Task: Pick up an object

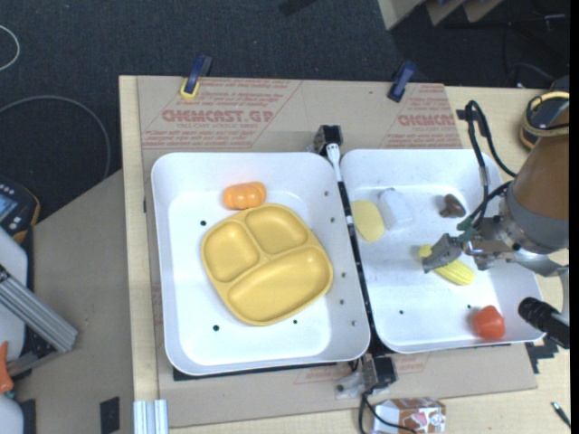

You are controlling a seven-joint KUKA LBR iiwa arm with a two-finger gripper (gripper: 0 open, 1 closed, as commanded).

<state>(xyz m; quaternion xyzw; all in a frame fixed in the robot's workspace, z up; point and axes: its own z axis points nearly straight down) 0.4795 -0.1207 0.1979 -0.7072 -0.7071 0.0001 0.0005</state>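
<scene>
Grasp approach, right bin: tool point(443, 254) low over the ridged yellow plastic corn piece point(457, 272); finger opening cannot be told, no hold evident.
Next calls for closing squarely on it. Right white shallow bin point(398, 333) also holds red tomato-like toy point(488, 322) nearby; left white bin point(181, 333), well away, holds yellow divided plate point(267, 262).

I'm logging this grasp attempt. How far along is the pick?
Done: the gripper has reached into the right bin and sits at the yellow corn-like piece. In hand: nothing visibly held; the piece lies on the bin floor. Left: grasping and lifting it.
</scene>
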